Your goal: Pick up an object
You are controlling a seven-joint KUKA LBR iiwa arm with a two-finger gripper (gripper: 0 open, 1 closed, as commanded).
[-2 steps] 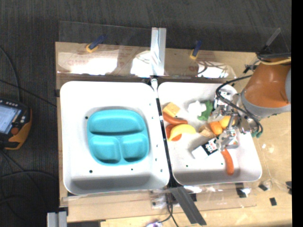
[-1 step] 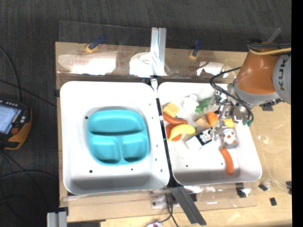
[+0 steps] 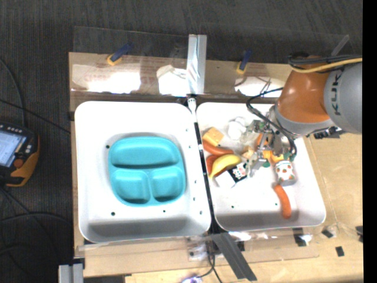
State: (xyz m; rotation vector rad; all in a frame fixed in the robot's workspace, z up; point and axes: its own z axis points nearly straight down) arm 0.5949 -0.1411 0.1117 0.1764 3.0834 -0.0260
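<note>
The left white bin sits on the worktop and contains a turquoise compartment tray, lying flat with one long section above two smaller ones. Two blue-and-yellow clamps are fixed along the rear edge. A vertical metal post stands behind the junction of the bins. A handheld control pendant rests on the dark floor, left of the worktop, with black cables nearby
</note>
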